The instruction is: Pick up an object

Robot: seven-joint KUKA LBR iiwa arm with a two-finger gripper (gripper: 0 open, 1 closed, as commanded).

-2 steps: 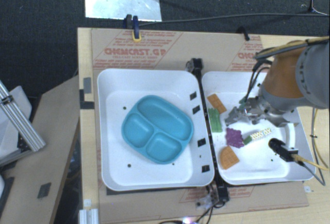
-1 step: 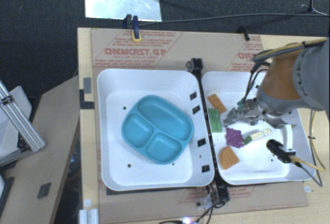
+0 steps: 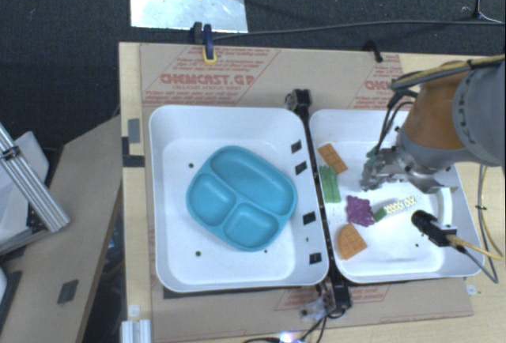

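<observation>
The gripper [image 3: 378, 174] is hovering over the crinkly purple piece [image 3: 360, 210], grip unreadable; crowding neighbours risk a miss.

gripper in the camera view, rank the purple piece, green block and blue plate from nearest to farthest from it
From the gripper, over the right bin:
1. Purple piece, just below and left of it in the right bin.
2. Green block, further left, by the right bin's left wall.
3. Blue plate, farthest, in the left bin.
</observation>
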